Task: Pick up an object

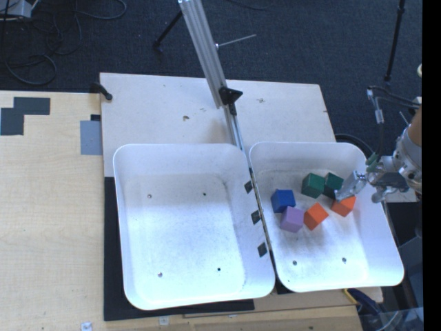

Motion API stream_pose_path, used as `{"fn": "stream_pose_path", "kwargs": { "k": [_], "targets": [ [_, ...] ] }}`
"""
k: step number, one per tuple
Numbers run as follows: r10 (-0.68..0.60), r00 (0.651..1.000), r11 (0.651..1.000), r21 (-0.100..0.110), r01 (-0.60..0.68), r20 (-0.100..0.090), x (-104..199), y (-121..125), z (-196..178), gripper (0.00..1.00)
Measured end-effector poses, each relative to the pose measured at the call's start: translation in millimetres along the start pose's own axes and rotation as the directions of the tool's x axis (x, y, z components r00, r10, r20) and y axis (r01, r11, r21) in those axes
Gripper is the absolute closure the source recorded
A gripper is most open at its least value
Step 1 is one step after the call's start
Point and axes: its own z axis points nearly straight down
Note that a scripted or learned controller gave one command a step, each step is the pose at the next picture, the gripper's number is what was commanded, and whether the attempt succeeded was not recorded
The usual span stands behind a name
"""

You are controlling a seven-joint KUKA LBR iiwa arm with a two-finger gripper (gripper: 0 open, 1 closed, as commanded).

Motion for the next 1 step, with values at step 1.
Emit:
{"fn": "stream_pose_path", "kwargs": {
  "k": [1],
  "targets": [
    [0.001, 1.000, 1.000, 0.000, -0.001, 0.000, -0.1, 0.0, 0.0, 0.00]
  ]
}}
